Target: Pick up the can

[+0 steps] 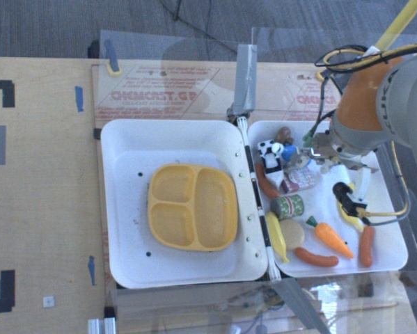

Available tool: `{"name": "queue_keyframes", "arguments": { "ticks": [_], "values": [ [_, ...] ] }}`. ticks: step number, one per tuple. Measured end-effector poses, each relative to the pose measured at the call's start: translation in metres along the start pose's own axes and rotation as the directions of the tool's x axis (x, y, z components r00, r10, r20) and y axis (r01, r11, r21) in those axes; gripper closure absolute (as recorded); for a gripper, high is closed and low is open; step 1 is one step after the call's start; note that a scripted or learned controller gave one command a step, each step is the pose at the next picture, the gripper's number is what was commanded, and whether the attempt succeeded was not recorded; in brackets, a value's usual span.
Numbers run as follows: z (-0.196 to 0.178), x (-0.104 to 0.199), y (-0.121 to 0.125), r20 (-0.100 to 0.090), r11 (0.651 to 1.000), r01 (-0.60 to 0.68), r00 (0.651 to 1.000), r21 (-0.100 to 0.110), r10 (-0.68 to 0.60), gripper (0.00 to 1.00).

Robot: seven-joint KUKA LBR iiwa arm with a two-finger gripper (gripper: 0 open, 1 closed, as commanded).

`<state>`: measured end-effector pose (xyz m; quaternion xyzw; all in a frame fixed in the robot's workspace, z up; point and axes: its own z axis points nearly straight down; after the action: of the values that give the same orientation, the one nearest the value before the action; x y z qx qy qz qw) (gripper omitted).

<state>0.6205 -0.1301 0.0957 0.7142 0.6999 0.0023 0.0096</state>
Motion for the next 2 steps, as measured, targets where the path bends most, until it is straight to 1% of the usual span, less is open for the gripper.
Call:
{"name": "queue_keyframes", "arguments": {
  "ticks": [1,2],
  "values": [
    [-0.010,0.013,-0.051,0.020,0.996,0.083,0.996,-0.030,-0.082,0.00],
    [-0.090,0.048,-0.032,-0.008,0.995,-0.102,0.995,0.017,0.102,0.00]
  ]
}}
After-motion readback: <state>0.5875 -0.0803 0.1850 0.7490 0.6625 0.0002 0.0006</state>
